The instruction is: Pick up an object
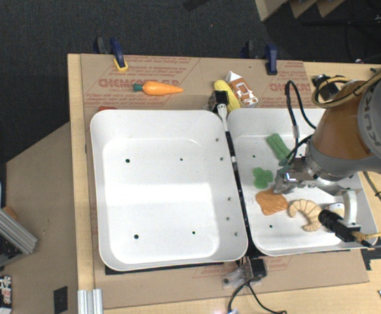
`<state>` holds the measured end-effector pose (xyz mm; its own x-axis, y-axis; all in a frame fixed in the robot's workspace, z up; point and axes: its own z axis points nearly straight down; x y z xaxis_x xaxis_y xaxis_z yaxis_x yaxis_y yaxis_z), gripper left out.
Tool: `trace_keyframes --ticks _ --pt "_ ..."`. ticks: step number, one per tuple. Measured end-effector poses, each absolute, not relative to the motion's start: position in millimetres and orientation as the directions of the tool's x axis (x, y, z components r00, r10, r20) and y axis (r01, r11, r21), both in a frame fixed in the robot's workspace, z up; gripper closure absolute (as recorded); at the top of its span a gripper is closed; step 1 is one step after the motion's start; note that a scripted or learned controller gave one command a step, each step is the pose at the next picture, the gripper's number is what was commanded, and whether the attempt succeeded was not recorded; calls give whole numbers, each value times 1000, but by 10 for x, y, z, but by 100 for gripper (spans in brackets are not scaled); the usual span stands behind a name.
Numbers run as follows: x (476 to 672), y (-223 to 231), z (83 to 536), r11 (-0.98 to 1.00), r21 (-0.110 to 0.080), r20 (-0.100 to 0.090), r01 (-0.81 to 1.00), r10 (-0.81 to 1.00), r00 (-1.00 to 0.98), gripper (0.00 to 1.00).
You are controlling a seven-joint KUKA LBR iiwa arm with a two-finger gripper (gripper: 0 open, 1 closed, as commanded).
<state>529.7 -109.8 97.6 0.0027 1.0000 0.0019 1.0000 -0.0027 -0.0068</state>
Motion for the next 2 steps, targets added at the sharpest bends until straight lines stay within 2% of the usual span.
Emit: trace_keyframes --ticks 1,2 --pt "5189 -1084 878 0 9 0 1000 1000 0 100" --pt "5162 -1218 882 1 9 1 1000 1000 -1 100"
